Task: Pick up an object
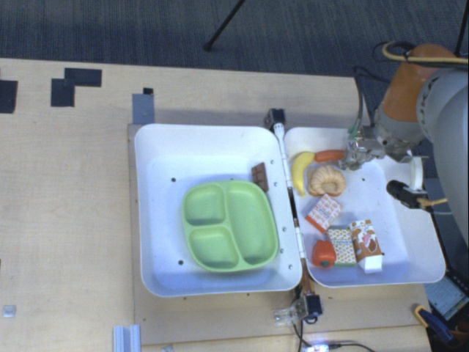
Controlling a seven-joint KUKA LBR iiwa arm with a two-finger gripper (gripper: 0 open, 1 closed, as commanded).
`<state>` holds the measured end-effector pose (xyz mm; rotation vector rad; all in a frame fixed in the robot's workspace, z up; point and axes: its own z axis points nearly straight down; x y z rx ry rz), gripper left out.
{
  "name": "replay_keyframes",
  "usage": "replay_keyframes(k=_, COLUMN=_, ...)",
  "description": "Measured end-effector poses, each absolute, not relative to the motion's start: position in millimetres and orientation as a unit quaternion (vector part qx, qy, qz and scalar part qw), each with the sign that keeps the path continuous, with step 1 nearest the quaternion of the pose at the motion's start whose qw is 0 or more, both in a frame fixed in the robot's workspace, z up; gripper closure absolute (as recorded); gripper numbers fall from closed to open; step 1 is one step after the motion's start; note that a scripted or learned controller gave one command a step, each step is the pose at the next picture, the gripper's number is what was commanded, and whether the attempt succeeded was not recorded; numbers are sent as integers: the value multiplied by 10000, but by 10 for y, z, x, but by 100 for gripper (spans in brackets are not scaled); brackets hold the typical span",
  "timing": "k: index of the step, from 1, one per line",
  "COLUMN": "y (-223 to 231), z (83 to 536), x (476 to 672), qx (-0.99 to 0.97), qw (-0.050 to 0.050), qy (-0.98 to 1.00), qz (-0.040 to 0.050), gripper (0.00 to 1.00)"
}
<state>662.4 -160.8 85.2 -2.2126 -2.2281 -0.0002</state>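
Nearest, at the right bin's (432, 266) front, lie a red pepper (324, 254) and two small cartons (355, 243), light and stiff, probably easiest taken across their flat sides. Behind them sits a wafer pack (323, 213), then a croissant (327, 181), likely soft and crushable. Farther back, a banana (300, 171) and carrot (329, 155) look smooth, prone to roll. The gripper (353, 155) hovers beside the carrot; its state cannot be told.

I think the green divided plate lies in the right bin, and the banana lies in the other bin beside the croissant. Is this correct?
Not quite. The camera view shows the green divided plate in the left bin, not the right one. The banana does lie in the other bin beside the croissant.
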Motion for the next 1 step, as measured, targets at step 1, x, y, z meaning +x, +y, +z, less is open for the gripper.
replay_keyframes(k=1, y=-2066, z=1298, x=6700, qx=-7058, qw=-30, qy=-7084, qz=-13, gripper=100)
